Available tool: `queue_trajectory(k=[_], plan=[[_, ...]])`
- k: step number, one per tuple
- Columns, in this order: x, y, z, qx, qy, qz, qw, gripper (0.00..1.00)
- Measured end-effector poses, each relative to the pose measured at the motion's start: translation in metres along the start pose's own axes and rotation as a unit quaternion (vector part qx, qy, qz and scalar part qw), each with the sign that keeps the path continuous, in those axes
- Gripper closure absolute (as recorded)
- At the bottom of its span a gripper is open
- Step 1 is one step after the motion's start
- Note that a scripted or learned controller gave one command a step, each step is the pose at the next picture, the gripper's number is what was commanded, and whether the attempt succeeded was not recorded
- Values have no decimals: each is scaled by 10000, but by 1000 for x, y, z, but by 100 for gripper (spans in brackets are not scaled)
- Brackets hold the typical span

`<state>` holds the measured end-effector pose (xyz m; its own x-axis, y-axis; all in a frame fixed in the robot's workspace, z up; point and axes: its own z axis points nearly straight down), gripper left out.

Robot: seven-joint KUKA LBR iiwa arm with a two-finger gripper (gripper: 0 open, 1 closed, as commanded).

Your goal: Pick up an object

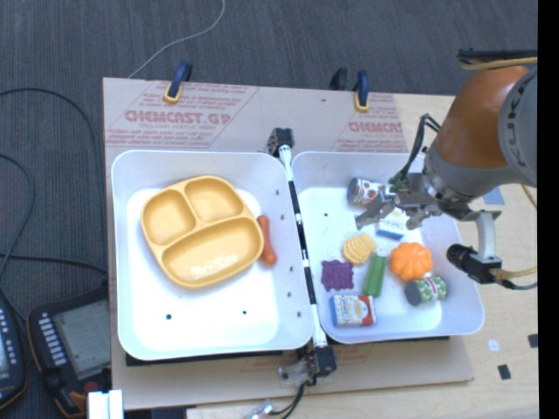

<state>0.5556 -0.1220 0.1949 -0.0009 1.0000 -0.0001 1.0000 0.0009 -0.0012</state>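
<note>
Your nearest candidate is the small blue-and-white packet [392,226], in the right bin [467,317], sitting just under the gripper [389,208]. Fingers look spread, one toward the silver can [362,189] and one beside the packet, nothing between them; that's my read, the view is small. Landmark is the packet: can just up-left of it, yellow waffle piece [358,249] just down-left, orange pumpkin [410,260] just below, green stick [375,274] below that, purple piece [337,274] further down-left, juice carton [353,309] and round grey-green thing [426,289] near the bin's front wall. Yellow divided plate [203,229] and a sausage [266,239] are well left in the other bin. To do it well: centre over the packet, keep the fingers clear of the can, drop straight, close only once the packet sits between them. Clutter is tight, so I'd expect a nudged neighbour or a slip off the flat packet
</note>
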Motion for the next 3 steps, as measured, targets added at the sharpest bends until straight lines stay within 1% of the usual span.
queue_trajectory(k=[1, 2, 3], plan=[[-19, 26, 96, -61, -24, 1, 10000, 0], [22, 37, 107, -55, -4, -3, 10000, 0], [23, -15, 107, -57, -14, 6, 10000, 0]])
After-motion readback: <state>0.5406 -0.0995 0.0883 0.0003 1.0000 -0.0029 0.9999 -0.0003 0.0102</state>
